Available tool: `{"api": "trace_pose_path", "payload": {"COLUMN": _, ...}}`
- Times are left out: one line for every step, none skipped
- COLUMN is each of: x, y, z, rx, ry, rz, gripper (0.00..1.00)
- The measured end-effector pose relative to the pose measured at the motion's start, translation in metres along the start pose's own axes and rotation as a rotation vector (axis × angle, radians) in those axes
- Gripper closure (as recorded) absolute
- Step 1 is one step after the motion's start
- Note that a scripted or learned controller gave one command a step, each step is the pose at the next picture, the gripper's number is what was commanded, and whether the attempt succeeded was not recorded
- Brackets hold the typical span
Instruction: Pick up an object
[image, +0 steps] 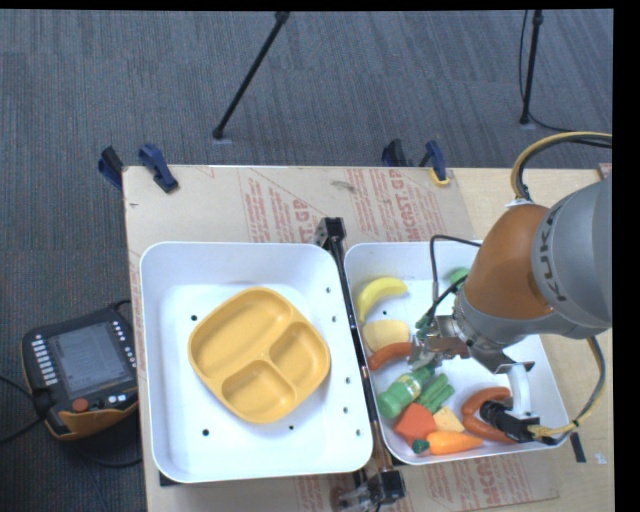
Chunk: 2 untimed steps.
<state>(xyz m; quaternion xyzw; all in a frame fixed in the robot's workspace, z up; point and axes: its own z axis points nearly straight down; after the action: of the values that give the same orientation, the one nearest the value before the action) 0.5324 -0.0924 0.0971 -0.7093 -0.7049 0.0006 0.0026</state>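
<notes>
Diagonally, green bottle (404, 392) lies cap upper-right.

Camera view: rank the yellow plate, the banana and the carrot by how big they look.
1. Yellow plate, by far the largest.
2. Banana.
3. Carrot.
Banana and carrot look close in size, and toys around the carrot may hide part of it, so that order is unsure.

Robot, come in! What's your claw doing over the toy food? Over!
Gripper low in right white bin, above the small green bottle. Nothing seen held. Red sausage and yellow banana crowd close. Yellow divided plate sits in left bin.
</notes>
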Motion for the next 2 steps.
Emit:
{"api": "trace_pose_path", "payload": {"x": 0.046, "y": -0.022, "z": -0.162, "rx": -0.006, "ry": -0.002, "rz": -0.008, "gripper": 1.00}}
{"api": "trace_pose_path", "payload": {"x": 0.029, "y": -0.057, "z": -0.329, "rx": -0.010, "ry": -0.005, "rz": -0.009, "gripper": 1.00}}
